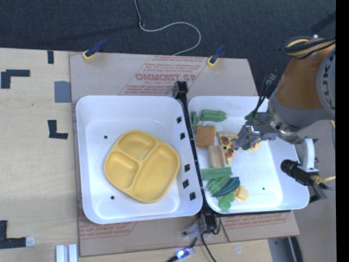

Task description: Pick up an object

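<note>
The right bin [272, 192] holds a pile of toy food along its left side: a green pod [212, 115] at the top, a brown bread slice [205, 136], a tan roll [216, 156], a pizza-like piece [227, 144], green vegetables [217, 173], a dark teal piece [226, 186] and a small yellow piece [241, 194]. My gripper [246, 137] hangs over the middle of this bin, just right of the pizza-like piece. A small yellow bit [254, 147] shows under its lower edge; whether it is held is unclear.
The left bin [92, 119] carries a yellow divided plate [142, 165]. A black divider [188, 141] runs between the bins. The grey and orange arm [305, 86] fills the upper right. A white cable [163, 26] lies on the dark floor behind the bench.
</note>
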`<action>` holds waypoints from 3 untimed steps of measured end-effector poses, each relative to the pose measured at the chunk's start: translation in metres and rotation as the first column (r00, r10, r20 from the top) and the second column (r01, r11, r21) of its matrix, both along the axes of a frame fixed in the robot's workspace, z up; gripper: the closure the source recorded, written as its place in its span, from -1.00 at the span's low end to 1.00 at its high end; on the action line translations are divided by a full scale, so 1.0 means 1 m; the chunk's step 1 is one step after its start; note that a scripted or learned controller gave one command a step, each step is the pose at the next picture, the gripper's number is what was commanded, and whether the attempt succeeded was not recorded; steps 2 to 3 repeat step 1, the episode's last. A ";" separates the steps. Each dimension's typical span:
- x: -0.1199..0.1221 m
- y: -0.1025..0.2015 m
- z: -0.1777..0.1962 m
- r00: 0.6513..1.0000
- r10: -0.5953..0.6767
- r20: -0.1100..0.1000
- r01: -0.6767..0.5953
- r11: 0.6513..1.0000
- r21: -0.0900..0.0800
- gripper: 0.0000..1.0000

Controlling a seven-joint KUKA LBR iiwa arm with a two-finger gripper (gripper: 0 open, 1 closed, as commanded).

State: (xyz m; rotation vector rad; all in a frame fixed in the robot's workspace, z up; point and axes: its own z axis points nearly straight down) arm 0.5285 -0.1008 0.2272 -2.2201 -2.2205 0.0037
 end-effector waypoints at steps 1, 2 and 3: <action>-0.003 0.015 -0.012 1.000 0.001 -0.001 -0.001 1.000 0.000 1.00; -0.003 0.015 -0.012 1.000 0.001 -0.001 -0.001 1.000 0.000 1.00; -0.003 0.015 -0.012 1.000 0.001 -0.001 -0.001 1.000 0.000 1.00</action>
